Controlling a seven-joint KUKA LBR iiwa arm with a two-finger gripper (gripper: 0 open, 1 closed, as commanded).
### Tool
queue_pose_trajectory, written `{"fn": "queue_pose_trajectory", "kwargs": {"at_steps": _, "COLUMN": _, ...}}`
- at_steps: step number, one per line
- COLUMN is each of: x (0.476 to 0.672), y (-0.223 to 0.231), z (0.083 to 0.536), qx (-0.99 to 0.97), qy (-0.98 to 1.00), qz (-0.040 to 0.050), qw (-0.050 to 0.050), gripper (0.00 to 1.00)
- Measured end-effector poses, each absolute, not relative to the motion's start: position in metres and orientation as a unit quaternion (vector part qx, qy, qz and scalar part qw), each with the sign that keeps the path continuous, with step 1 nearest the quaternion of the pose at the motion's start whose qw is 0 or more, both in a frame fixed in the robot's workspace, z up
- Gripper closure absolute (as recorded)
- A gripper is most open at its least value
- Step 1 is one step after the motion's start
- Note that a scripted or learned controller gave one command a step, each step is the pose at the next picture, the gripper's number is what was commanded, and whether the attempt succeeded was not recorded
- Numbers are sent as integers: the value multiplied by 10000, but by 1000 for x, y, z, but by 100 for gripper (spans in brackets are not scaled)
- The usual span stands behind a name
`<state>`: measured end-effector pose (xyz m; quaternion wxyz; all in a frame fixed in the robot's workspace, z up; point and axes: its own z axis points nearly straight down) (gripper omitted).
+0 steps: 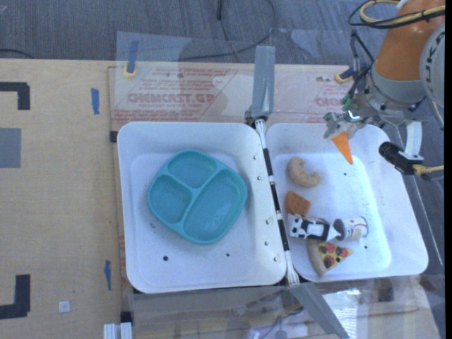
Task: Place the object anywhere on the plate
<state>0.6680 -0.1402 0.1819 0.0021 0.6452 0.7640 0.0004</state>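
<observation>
Camera view: wooden bench [56, 210] bears two white bins [134, 260], grey floor [85, 13] behind.

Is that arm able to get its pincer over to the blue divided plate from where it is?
Probably yes: the blue divided plate lies open in the left white bin, nothing over it.

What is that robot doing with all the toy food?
The gripper holds a little orange carrot between its fingers, up over the right bin. The blue plate sits in the left bin, with nothing on it yet. A croissant, pizza slice and other toys lie in the right bin.
</observation>
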Motion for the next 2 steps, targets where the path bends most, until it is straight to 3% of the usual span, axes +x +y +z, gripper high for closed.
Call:
{"fn": "queue_pose_trajectory", "kwargs": {"at_steps": 1, "x": 627, "y": -67, "z": 185, "qx": 5834, "qy": 8122, "qz": 3, "qw": -1, "gripper": 100}}
{"fn": "queue_pose_trajectory", "kwargs": {"at_steps": 2, "x": 572, "y": 3, "z": 185, "qx": 5964, "qy": 8027, "qz": 2, "qw": -2, "gripper": 100}}
